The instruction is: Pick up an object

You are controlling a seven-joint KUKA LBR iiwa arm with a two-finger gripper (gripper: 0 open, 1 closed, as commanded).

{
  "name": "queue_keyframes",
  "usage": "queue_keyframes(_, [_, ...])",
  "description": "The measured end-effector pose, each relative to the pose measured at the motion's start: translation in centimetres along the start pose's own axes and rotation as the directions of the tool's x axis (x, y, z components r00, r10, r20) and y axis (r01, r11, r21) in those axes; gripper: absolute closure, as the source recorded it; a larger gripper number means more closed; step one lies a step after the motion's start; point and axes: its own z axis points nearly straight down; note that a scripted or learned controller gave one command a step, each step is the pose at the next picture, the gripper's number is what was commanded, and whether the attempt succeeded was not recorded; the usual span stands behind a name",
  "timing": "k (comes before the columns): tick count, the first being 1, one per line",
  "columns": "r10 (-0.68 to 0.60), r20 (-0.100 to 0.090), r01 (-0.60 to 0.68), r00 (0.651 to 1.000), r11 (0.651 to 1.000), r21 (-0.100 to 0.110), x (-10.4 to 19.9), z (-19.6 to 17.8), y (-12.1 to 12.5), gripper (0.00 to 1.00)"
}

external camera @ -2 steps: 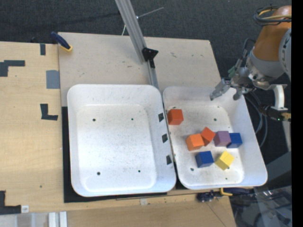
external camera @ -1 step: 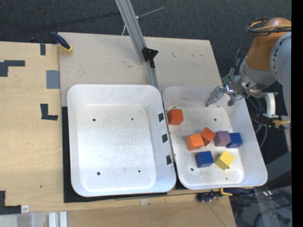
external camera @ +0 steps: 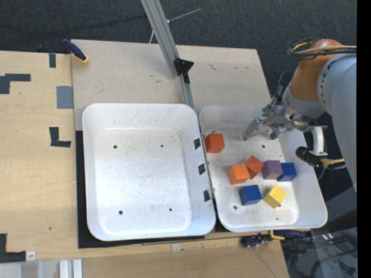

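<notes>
6 blocks lie in the right bin point(external camera: 301, 213) on the worktop point(external camera: 133, 68). 1 orange block point(external camera: 215, 143) sits alone near the bin's left wall. The other 5 form a cluster further along: an orange cube point(external camera: 238, 173) touching a red-orange cube point(external camera: 254, 165), a purple cube point(external camera: 272, 169) beside a blue cube point(external camera: 287, 171), then a second blue cube point(external camera: 250, 194) and a yellow cube point(external camera: 276, 196) nearest the camera. The tool point(external camera: 262, 131) hangs over the bin's far half, well apart from the blocks, fingers spread narrowly, holding nothing. The left bin point(external camera: 93, 120) adjoins the right bin.
</notes>
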Motion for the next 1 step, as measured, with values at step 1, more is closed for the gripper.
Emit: queue_keyframes(1, [-0.001,0.002,0.001,1.000,1.000,-0.006,0.03,-1.42,0.20,1.00])
